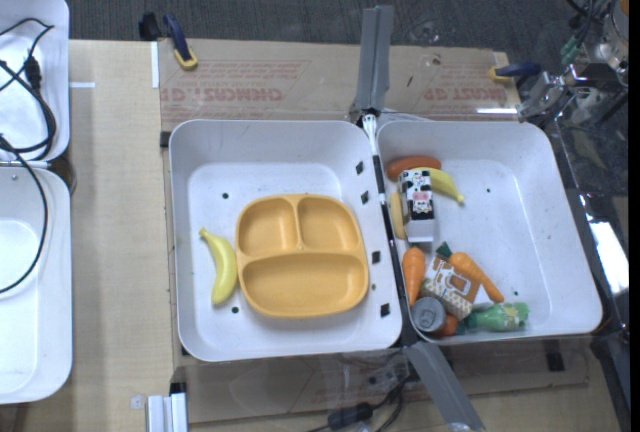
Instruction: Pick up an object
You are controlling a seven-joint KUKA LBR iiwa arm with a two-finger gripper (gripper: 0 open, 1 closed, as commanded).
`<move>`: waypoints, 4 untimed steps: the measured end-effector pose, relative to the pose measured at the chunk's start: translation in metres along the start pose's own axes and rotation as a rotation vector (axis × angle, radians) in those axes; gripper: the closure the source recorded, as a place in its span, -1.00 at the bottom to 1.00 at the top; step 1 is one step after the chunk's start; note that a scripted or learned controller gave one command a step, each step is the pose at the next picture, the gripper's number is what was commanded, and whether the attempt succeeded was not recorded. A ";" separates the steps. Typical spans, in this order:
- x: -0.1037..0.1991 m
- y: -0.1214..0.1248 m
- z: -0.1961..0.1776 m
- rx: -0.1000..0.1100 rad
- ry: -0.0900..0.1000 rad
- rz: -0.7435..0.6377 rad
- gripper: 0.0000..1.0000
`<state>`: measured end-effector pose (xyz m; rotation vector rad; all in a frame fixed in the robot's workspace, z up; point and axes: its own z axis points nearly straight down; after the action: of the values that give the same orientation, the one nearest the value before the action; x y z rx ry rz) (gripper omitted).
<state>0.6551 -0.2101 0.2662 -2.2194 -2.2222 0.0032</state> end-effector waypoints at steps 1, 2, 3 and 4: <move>0.036 -0.028 0.010 0.001 0.000 0.090 -1.00; 0.060 -0.029 0.149 0.000 0.001 -0.153 -1.00; 0.107 -0.031 0.175 -0.002 -0.002 -0.113 -1.00; 0.107 -0.032 0.166 0.001 -0.001 -0.110 1.00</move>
<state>0.6228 -0.1034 0.1002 -2.0941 -2.3404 0.0048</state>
